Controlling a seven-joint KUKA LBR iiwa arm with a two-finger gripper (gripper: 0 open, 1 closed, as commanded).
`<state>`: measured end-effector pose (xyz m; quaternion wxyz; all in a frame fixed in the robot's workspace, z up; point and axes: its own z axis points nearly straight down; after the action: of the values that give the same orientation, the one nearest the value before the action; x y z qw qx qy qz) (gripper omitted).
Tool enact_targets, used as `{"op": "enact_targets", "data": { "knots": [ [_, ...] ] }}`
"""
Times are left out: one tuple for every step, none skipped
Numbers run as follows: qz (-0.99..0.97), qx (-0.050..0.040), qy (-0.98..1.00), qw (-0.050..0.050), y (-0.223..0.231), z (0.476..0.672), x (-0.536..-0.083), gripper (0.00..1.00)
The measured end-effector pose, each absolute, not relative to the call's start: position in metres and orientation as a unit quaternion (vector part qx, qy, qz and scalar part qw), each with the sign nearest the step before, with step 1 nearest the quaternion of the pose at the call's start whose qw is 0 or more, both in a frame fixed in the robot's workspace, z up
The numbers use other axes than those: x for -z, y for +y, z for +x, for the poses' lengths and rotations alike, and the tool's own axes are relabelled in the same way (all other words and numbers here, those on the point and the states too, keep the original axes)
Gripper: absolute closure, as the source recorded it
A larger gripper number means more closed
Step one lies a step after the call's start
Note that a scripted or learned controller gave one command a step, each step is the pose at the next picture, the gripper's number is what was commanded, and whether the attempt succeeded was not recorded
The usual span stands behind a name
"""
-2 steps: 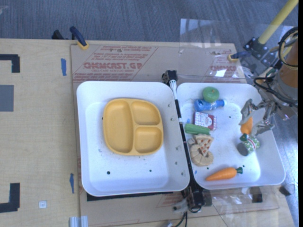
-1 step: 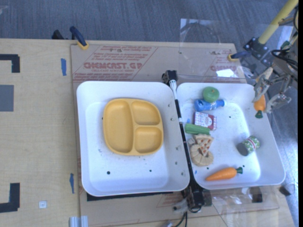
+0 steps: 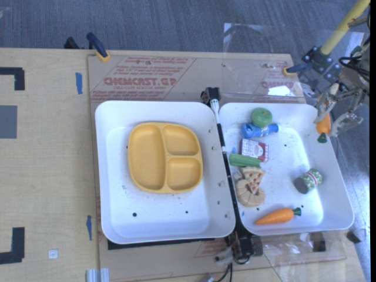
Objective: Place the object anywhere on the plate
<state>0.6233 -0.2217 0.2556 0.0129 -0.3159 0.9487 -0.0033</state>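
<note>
The yellow three-compartment plate (image 3: 164,157) lies in the left white bin (image 3: 111,216). My gripper (image 3: 326,121) hangs over the right rim of the right bin (image 3: 338,210), at its far corner. It is shut on a small orange object (image 3: 322,125) with a dark tip, which dangles between the fingertips above the rim. The plate lies well to the left of the gripper, across the divide between the bins.
The right bin holds a green round toy (image 3: 261,117), a blue item (image 3: 258,130), a red and white packet (image 3: 255,149), a green stick (image 3: 244,160), a pizza slice (image 3: 251,181), a carrot (image 3: 276,216) and a grey-green cylinder (image 3: 308,180).
</note>
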Motion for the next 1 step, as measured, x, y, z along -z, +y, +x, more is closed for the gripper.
{"op": "enact_targets", "data": {
  "knots": [
    [-0.314, 0.0052, 0.949, 0.02, -0.2209, 0.6262, -0.2686, 1.0]
  ]
}}
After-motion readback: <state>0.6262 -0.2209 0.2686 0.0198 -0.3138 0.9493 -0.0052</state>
